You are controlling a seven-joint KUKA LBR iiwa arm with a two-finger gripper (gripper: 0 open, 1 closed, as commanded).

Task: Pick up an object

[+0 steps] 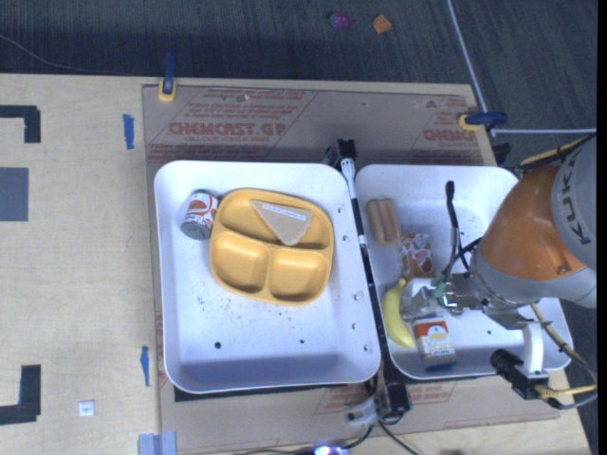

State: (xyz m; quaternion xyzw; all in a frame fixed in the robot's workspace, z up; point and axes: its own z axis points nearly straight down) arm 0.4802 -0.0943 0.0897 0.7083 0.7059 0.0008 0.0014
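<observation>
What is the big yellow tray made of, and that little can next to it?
The yellow tray looks like moulded plastic: smooth, slightly shiny, with rounded compartments all one colour. The can, lying on its side at the tray's upper left in the left bin, seems to be thin metal, judging by its silvery end and printed red side, though it is too small to be sure.

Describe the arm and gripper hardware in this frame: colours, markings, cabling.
The arm is grey with a wide, glossy orange band above the wrist and dark lettering on its grey shell at the frame's right edge. The gripper is a compact metallic and black assembly. Thin black cables loop from the wrist beside it, and a white-and-black fitting hangs below the arm.
</observation>
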